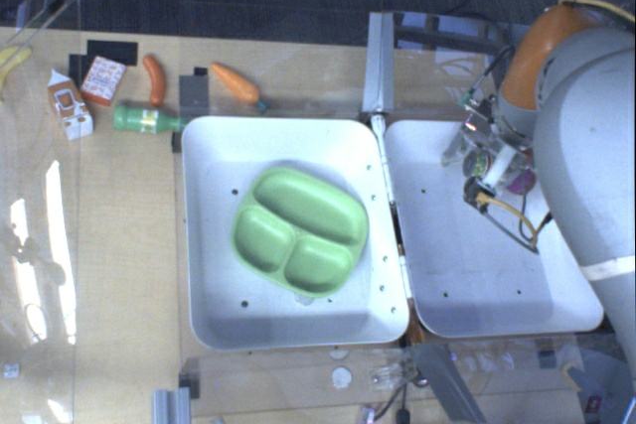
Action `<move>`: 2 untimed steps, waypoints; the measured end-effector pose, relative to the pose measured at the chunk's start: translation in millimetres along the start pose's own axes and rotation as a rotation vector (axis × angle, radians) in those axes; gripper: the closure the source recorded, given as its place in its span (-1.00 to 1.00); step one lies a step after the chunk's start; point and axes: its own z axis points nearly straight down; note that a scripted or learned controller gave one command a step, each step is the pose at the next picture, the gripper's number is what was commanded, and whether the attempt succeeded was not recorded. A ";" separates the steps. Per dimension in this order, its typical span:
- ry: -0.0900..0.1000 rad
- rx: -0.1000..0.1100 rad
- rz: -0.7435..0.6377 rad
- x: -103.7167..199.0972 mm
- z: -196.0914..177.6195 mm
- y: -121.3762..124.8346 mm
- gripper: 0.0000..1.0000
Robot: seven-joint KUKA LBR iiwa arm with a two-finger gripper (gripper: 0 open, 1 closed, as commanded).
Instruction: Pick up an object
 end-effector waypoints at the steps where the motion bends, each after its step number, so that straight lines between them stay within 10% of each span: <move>1: 0.002 -0.004 0.055 -69.5 -0.6 -38.7 -1.00; 2: 0.005 -0.007 0.091 -121.8 -1.7 -99.9 -1.00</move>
